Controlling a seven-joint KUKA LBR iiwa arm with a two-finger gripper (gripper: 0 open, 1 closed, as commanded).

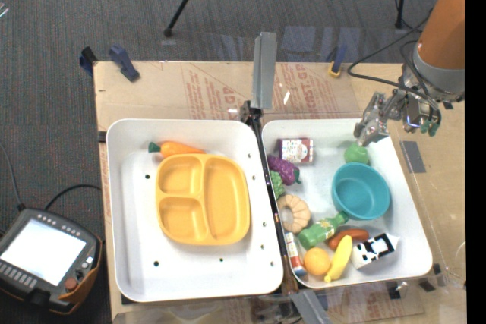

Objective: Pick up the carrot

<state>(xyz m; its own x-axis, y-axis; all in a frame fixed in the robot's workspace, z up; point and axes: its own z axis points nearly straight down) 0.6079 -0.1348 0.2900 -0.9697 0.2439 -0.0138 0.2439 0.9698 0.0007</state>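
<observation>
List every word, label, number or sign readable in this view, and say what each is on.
Nothing reads with certainty.
Red print on the clear sheet over the bench: upside down and faint, not legible.
Label on the small can: blurred.
Label on the green bottle: too small.
Black-and-white carton: pattern, no letters legible.
Handheld screen at lower left: washed out.

bench board (228,91) | red printed lettering, upside down, not legible
</observation>
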